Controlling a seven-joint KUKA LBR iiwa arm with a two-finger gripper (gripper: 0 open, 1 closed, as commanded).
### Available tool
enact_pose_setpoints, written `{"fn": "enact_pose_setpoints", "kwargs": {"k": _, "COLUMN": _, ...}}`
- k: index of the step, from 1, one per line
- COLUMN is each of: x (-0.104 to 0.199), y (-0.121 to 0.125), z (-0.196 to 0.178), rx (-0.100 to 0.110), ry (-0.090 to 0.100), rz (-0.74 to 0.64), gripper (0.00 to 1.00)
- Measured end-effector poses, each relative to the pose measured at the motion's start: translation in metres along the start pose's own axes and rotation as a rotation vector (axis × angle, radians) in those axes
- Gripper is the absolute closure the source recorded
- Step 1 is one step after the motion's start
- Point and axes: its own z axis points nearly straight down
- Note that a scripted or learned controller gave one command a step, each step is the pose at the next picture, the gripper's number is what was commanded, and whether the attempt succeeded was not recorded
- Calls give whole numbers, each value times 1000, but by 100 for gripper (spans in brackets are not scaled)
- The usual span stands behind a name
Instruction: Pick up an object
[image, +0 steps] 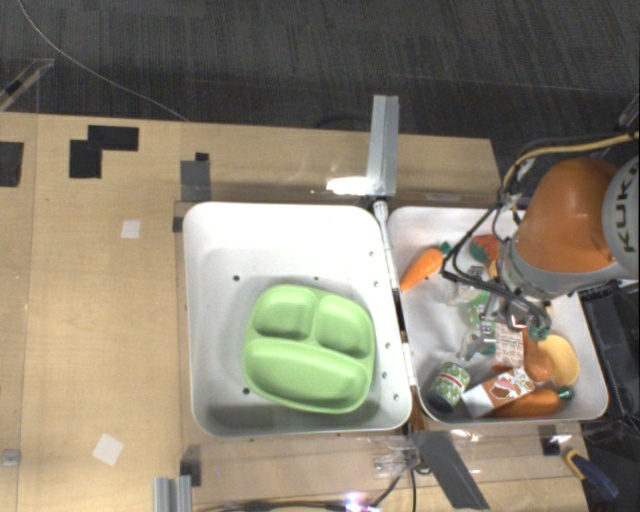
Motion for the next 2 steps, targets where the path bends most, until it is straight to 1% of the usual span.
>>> {"fn": "enact_pose_setpoints", "kwargs": {"k": 1, "x": -60, "y": -32, "z": 17, "rx": 4, "ry": -17, "rz": -94, "gripper": 0}}
{"fn": "enact_pose_setpoints", "kwargs": {"k": 2, "x": -14, "y": -37, "z": 16, "rx": 3, "ry": -18, "rz": 9, "gripper": 0}}
